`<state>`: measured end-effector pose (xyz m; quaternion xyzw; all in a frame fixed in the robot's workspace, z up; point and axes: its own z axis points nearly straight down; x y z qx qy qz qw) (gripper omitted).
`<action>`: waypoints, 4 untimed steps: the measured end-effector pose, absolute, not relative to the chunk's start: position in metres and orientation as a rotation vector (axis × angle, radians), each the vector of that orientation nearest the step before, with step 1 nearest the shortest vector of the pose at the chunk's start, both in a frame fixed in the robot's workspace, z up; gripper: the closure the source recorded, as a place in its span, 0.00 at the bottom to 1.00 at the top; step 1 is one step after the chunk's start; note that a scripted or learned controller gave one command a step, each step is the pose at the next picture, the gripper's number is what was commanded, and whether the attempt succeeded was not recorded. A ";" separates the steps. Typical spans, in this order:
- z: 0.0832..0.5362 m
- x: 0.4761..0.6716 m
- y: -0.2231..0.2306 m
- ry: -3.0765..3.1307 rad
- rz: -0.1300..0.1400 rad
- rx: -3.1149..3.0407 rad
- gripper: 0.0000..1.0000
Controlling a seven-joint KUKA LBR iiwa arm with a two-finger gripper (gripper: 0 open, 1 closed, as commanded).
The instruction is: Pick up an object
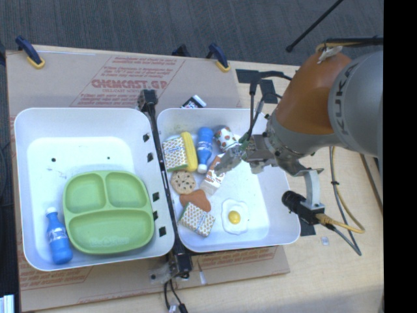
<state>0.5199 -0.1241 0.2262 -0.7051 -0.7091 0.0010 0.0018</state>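
The right bin (277, 230) holds several toy foods. Among them are a patterned packet (174, 153), a yellow piece (189, 150), a blue bottle (204, 145), a red-and-white ball (225, 135), a cookie (184, 182), an orange-brown piece (198, 201), a patterned box (197, 220) and a fried egg (235, 217). My gripper (223, 164) reaches in from the right, low over the bin's middle. It sits just right of the blue bottle and directly above a small white-and-brown carton (212, 183). Nothing is visibly held.
The left bin (26, 142) holds a green divided plate (107, 210) and a second blue bottle (57, 237) at its near-left corner. A black hinge strip (156, 168) runs between the bins. Cables (342, 220) trail off the arm at the right.
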 end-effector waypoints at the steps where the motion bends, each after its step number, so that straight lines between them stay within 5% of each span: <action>1: 0.112 0.577 -0.115 -2.248 -0.020 -2.227 0.00; 2: 0.124 0.578 -0.118 -2.252 -0.016 -2.230 1.00; 3: 0.196 0.502 -0.086 -2.228 0.004 -2.210 1.00; 4: 0.197 0.519 -0.138 -2.225 0.002 -2.216 1.00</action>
